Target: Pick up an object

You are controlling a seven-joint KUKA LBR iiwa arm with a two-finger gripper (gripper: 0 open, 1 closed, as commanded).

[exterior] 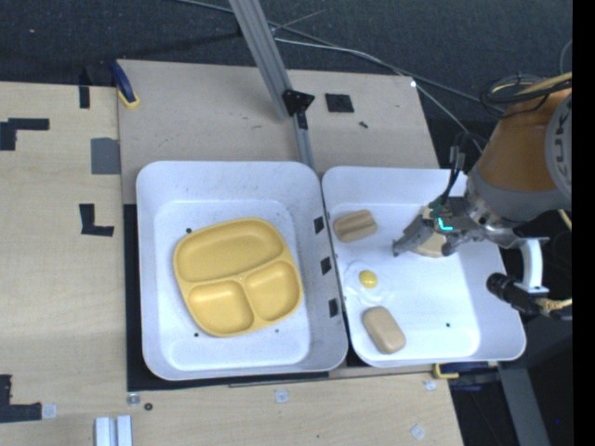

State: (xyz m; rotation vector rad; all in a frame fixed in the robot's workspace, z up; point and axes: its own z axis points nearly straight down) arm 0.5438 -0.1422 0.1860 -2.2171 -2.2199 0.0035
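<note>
Nearest the camera, down by the front edge of the right bin, sat a tan bread-roll-looking lump, lying at a slant with its long axis running from front-right toward back-left. Just behind it was a little fried egg toy, white with a yellow yolk, pretty much flat on the bin floor.

Further back, near the bin's left wall, was a second tan piece, lying roughly crosswise, its long axis close to parallel with the bin's back edge.

So the claw hung over the middle of that same bin, a bit toward the right edge of the tabletop, pointing left. Honestly couldn't tell if it was open or closed, and nothing looked to be in it.

The bit that matters imo: that crosswise tan piece was the closest thing, lying to the claw's left and slightly toward the back, with the egg toward the front-left. The front roll was well apart.

Over in the left bin was a yellow divided tray, way off from the claw.
</note>
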